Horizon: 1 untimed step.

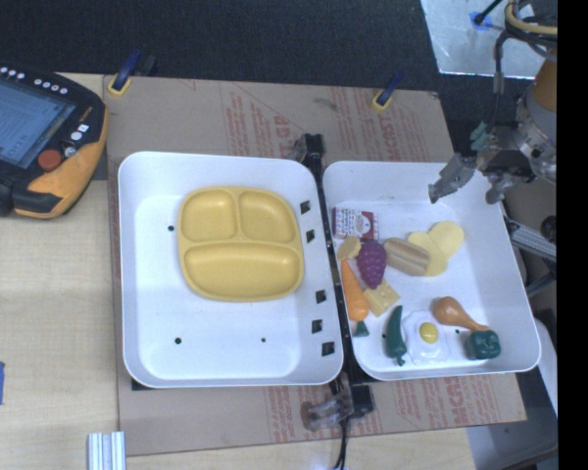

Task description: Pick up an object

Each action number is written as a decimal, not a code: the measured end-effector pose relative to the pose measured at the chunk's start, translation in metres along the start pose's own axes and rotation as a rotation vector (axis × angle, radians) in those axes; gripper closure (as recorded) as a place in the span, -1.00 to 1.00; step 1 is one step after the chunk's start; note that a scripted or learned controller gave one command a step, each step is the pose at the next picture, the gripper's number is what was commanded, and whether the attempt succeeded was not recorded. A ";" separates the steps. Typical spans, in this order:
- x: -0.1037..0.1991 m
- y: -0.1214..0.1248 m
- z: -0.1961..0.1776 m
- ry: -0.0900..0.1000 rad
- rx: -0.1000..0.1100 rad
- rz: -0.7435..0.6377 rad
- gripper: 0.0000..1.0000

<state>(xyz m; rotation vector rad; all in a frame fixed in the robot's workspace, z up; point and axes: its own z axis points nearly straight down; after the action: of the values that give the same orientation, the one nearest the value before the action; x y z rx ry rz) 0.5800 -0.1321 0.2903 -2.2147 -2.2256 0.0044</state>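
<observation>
The right bin holds several toy foods: a purple grape bunch, a bread roll, a yellow piece, an orange carrot, a fried egg, a drumstick, a green pepper, a dark green piece and a red-and-white packet. My gripper hangs above the bin's far right corner, open, with nothing between its fingers. It is apart from all the toys.
The left bin carries a yellow divided plate. A teach pendant lies at the far left on the bench. Black clips run along the seam between the bins.
</observation>
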 end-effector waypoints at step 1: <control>-0.081 0.010 0.108 -0.001 0.011 0.006 -1.00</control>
<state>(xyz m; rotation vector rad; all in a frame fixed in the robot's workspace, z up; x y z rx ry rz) 0.5902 -0.2134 0.1825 -2.2166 -2.2142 0.0178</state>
